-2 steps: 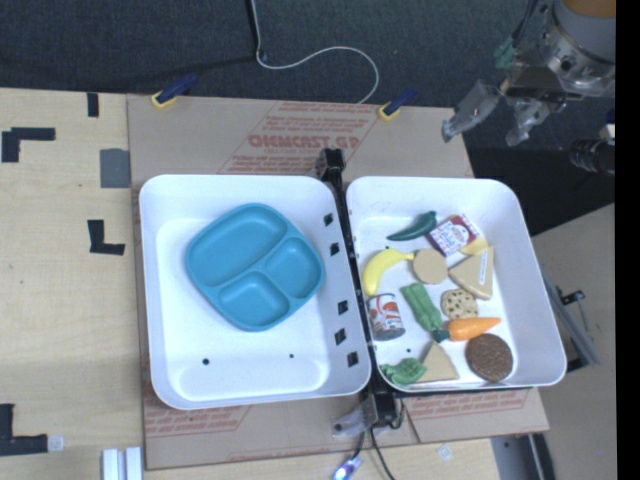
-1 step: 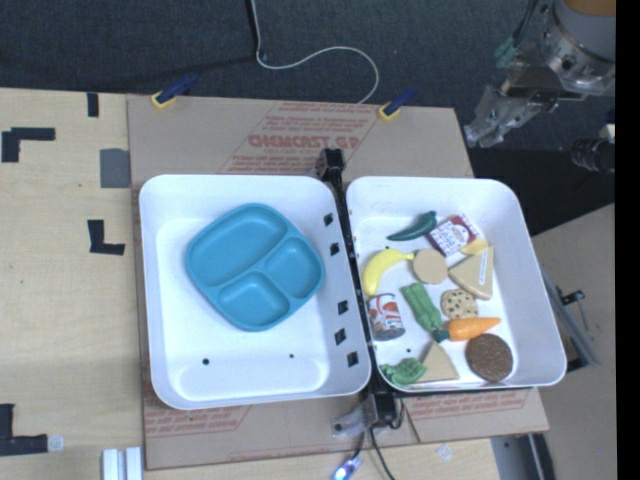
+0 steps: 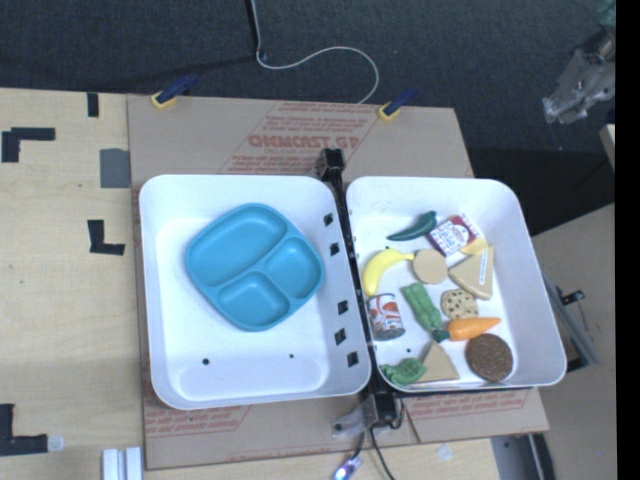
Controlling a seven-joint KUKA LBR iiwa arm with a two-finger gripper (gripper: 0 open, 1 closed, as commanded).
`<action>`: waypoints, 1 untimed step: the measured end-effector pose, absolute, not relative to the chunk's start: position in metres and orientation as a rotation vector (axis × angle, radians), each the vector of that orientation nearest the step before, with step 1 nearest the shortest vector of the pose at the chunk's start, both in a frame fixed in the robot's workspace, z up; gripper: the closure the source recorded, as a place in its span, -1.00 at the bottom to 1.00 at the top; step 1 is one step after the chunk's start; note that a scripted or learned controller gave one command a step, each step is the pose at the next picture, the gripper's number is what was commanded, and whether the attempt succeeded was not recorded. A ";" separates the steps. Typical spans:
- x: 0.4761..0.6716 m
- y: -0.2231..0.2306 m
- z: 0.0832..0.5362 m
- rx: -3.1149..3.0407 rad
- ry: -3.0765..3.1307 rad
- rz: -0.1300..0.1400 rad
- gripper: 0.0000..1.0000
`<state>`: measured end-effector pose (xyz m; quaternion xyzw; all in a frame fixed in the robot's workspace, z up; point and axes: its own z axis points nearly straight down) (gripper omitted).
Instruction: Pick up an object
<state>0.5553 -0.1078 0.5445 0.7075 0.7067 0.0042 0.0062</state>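
1. Left bin (image 3: 160,268): a shallow white bin on a sheet of cardboard (image 3: 300,133). It holds one blue divided plate (image 3: 255,265), lying flat and turned at an angle, nearer the bin's upper half.
2. Centre: the two bins meet along a dark seam with black clips. A thin white cable (image 3: 300,63) loops over the dark floor above the cardboard.
3. Right bin (image 3: 520,228): this one carries the objects to be picked, all toy food clustered in its middle and lower part.
4. Contents, left to right: a small can (image 3: 385,315) just below a yellow banana (image 3: 383,267); a green leafy piece (image 3: 404,372) by the bottom rim; a dark green pepper (image 3: 412,229) at the top; a green pickle-like strip (image 3: 424,308); a red packet (image 3: 450,235); a cheese wedge (image 3: 477,271); a cookie (image 3: 458,303); an orange carrot (image 3: 470,328); a brown round patty (image 3: 490,356).
5. Gripper (image 3: 578,86): seen at the upper right, above the dark floor, well apart from the right bin and from every object. It is blurred; I cannot tell whether its fingers are open or closed. Nothing is visibly held.
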 end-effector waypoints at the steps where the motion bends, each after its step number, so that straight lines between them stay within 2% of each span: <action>1: 0.481 -0.039 0.536 2.213 2.230 0.003 1.00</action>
